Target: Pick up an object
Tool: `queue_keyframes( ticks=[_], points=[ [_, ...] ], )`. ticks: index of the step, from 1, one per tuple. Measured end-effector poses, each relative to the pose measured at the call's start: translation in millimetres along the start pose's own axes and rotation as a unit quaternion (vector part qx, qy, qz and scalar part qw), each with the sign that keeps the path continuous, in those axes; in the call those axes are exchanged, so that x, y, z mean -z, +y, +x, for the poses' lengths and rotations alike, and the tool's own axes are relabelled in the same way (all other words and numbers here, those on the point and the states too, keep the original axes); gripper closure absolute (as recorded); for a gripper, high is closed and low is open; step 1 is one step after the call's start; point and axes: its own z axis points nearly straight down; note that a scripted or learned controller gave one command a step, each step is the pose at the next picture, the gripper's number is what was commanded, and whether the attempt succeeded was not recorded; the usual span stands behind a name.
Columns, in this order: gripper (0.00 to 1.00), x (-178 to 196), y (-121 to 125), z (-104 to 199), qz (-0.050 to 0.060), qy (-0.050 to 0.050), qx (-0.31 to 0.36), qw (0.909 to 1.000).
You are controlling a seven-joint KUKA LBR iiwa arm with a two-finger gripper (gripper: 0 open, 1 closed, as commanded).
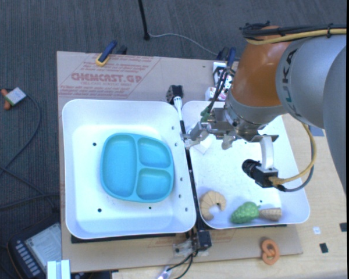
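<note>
Right bin [294,211] holds green toy [245,212], long axis pointing three o'clock; gripper [221,133] closure cannot be told.

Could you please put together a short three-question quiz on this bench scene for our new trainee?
1. True or false: the blue divided plate lies in the left bin.
2. Which lies nearer the croissant toy: (a) the green toy or (b) the plate?
3. Over which bin does the arm's orange band hang?

Key: 1 true. 2 a. 3 the right bin.
</note>
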Motion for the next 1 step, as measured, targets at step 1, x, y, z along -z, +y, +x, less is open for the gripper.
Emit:
queue_keyframes(
  ticks=[1],
  points=[
    [0.0, -0.4, -0.3, -0.7, 0.001, 0.0, -0.001, 1.0]
  ],
)
